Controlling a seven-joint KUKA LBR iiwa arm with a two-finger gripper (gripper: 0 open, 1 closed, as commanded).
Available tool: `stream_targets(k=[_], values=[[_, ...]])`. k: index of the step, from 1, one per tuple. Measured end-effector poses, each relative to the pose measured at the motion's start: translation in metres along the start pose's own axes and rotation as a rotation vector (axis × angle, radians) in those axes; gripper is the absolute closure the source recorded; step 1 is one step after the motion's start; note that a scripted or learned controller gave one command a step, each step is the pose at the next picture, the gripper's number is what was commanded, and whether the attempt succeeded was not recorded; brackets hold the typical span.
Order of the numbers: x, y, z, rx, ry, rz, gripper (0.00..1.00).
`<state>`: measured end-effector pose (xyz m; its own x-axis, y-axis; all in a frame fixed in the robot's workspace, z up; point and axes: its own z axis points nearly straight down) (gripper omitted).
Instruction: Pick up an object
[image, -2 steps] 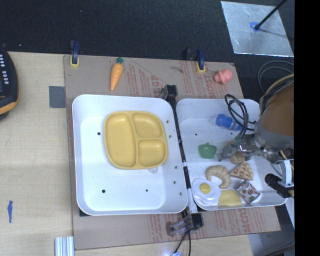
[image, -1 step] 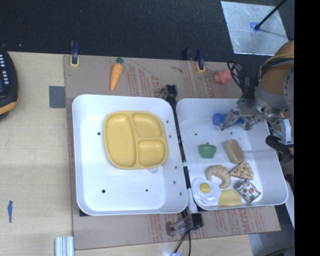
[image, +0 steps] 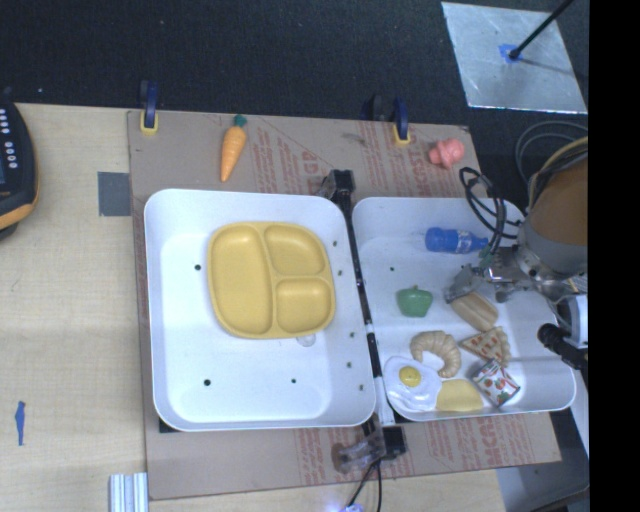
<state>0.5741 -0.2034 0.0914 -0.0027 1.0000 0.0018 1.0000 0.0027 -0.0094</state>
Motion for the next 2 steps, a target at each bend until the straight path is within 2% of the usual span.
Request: stream_targets(k=[1, 2], values=[[-0.008, 0.061, -0.002, -0.013, -0.004, -0.003, 0.0], [0.081, -0.032, 0.001, 0.003, 0.004, -0.007, 0.0]])
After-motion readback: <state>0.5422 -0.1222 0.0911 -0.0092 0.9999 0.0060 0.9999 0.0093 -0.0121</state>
